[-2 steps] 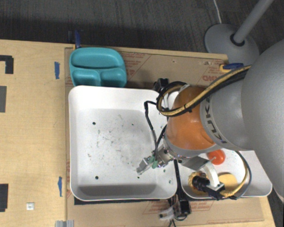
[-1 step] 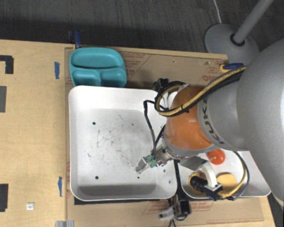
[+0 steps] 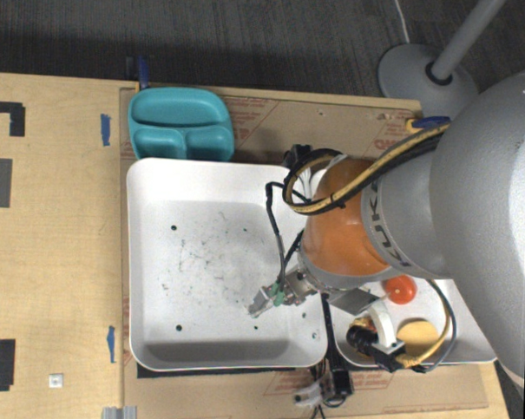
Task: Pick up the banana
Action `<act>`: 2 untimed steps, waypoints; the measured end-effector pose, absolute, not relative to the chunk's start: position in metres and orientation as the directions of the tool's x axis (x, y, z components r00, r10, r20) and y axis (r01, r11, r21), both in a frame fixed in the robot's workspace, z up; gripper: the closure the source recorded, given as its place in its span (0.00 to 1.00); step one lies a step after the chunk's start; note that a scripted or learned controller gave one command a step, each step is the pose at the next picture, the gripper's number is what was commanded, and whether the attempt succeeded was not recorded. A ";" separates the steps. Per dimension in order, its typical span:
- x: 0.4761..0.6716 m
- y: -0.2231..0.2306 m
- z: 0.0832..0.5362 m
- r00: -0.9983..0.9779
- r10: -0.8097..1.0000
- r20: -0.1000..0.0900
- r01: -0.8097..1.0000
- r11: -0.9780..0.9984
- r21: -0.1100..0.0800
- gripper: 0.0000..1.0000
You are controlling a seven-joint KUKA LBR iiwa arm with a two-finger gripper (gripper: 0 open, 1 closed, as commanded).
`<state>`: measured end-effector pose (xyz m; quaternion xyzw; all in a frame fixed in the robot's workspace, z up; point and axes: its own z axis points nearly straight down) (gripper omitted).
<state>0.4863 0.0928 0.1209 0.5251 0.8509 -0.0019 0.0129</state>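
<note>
Where the tabletop (image 3: 53, 239) runs bare at frame left: black tape marks (image 3: 8, 119) and short blue tape strips (image 3: 105, 130), nothing else. Teal divided container (image 3: 181, 124) sits at upper centre-left, touching the top edge of the left bin (image 3: 130, 259). Left bin floor shows scuffs and a few small dark holes, no items on it. End effector (image 3: 263, 302) hangs low over that bin's lower-right area, pointing toward lower left; can't tell if it's spread or closed, too small and blurred, and nothing is visibly pinched. Arm (image 3: 481, 188) with orange band (image 3: 344, 225) comes in from the right and covers most of the right bin (image 3: 467, 342). In that bin: orange-red ball (image 3: 401, 289), and just below-right of it the banana (image 3: 418, 331), seen as a rounded yellow patch, partly hidden, well apart from the end effector.
</note>
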 end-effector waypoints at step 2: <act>0.489 0.101 0.119 -0.401 0.916 -0.030 0.916 0.401 0.017 0.00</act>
